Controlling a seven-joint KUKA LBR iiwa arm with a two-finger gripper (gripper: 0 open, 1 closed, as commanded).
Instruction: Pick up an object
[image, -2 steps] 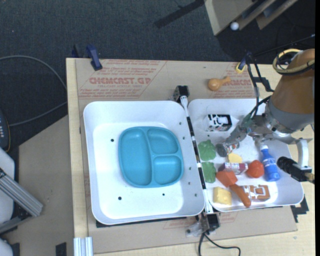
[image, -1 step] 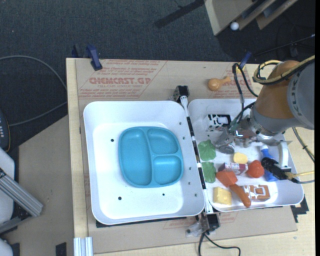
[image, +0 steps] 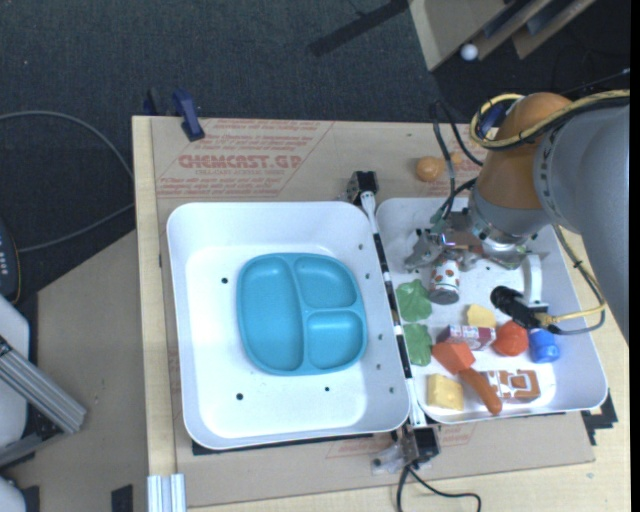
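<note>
My gripper (image: 441, 254) hangs low over the far left part of the right bin (image: 590, 375), with the arm coming in from the right. Just in front of it stands a small red and white can (image: 445, 284); I cannot tell whether they touch. Toy food lies in the near half of this bin: two green pieces (image: 412, 300) (image: 417, 344), a yellow piece (image: 481, 316), a red ball (image: 511, 340), a blue piece (image: 543, 347), an orange-red block (image: 455, 356), a yellow wedge (image: 445, 392), an orange stick (image: 484, 391) and a red and white box (image: 517, 382).
The left bin (image: 200, 250) holds a blue divided plate (image: 300, 311). A small orange ball (image: 429, 168) lies on the bench behind the right bin. A blue clamp (image: 187, 115) sits at the board's far left corner.
</note>
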